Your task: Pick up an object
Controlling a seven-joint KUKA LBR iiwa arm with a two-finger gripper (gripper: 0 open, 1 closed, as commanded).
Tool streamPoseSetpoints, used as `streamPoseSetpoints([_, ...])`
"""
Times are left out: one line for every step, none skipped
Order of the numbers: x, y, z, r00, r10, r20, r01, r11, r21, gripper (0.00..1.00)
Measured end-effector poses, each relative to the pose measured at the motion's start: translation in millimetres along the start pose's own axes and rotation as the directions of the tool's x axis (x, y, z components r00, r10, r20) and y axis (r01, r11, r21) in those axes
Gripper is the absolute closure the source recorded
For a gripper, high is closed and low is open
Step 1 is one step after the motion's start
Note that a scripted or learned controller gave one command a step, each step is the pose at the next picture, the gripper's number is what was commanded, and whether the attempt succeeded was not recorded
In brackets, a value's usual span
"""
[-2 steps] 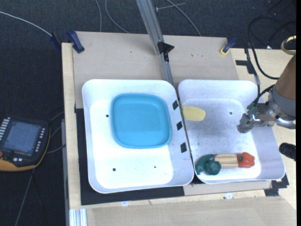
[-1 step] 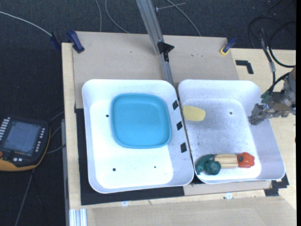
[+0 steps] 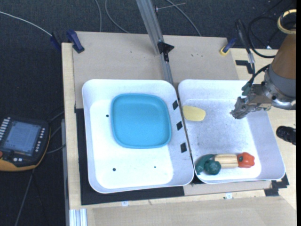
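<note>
The grey two-finger gripper (image 3: pixel 239 111) is hovering over the right white bin (image 3: pixel 263 140); its grip state I cannot tell. Likely targets, a yellow flat piece (image 3: pixel 194 113) and a wooden toy (image 3: pixel 225 162), are lying apart

You had two white bins (image 3: pixel 94 126); one blue plate (image 3: pixel 141 120); one yellow piece (image 3: pixel 194 113); one green item (image 3: pixel 208 165); one tan wooden piece (image 3: pixel 226 161); one red item (image 3: pixel 246 160).

Fixed overhead, slanted over bins (image 3: pixel 94 126).
</note>
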State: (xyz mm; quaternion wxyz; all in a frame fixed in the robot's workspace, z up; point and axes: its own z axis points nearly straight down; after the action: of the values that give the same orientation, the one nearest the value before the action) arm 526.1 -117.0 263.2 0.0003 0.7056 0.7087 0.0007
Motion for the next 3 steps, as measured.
streamPoseSetpoints([58.3,17.5,-1.7,1.0,-0.001,-0.001,0.001,1.0,0.001,1.0])
streamPoseSetpoints([109.6,30.0,13.2,1.0,0.0,0.0,0.0,1.0,0.002,1.0])
streamPoseSetpoints([157.7,46.1,27.1,1.0,0.0,0.0,0.0,1.0,0.002,1.0])
